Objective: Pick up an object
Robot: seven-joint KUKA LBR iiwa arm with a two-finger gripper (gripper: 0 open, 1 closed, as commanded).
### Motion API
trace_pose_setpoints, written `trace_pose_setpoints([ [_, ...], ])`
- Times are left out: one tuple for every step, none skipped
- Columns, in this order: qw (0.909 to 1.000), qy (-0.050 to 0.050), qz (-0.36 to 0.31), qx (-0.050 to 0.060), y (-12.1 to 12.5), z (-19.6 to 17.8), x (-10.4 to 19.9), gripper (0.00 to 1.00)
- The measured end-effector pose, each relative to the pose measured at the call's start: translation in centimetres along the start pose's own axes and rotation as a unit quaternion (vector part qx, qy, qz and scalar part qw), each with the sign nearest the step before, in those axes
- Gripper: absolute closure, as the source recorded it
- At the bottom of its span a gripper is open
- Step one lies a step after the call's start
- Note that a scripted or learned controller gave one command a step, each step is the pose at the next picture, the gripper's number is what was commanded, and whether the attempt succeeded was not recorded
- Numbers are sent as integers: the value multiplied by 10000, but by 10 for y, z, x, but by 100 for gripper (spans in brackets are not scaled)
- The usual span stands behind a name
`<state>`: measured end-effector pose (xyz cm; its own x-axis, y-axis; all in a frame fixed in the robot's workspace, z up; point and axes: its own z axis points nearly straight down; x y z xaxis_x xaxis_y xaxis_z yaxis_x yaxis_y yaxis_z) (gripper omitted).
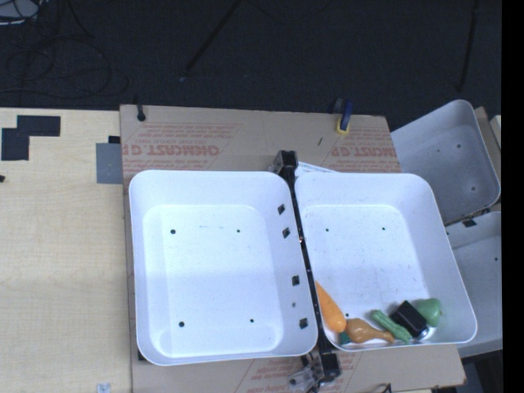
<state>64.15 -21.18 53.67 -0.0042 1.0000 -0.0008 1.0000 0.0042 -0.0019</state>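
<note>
Along the near wall of the right bin (368, 188), toward its near-right corner, a small cluster of toy-like objects lies together. An orange carrot-shaped piece (328, 306) sits at the cluster's left end, close against the bin wall that adjoins the left bin (205, 188), and runs slantwise toward the near edge. Just right of it lies a tan-orange lump (363, 329), touching or nearly touching a long green piece (390, 325). A black block (409, 318) lies tilted over the right end of that green piece, and a rounded green object (429, 309) sits just beyond the block, nearest the right bin's right wall. The rest of the right bin's floor shows bare white with a few small dark dots. A row of small black clips (286, 232) runs along the seam where the right bin meets the left bin, with a larger black clamp (285, 161) at the far end of the seam. Both bins rest on a brown cardboard sheet (246, 137) with reddish print, which reaches beyond the right bin's far wall; a blue and yellow clamp (344, 118) grips that sheet's far edge. A grey metal plate (450, 150) lies just off the right bin's far-right corner. Whether the gripper is wide or narrow cannot be told.
</note>
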Motion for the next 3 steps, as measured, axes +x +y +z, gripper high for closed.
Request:
trace_pose_setpoints([
  [10000,9,27,10,-21,-1,-1,100],
  [10000,1,0,1,3,0,0,100],
  [10000,10,26,12,-14,-1,-1,100],
])
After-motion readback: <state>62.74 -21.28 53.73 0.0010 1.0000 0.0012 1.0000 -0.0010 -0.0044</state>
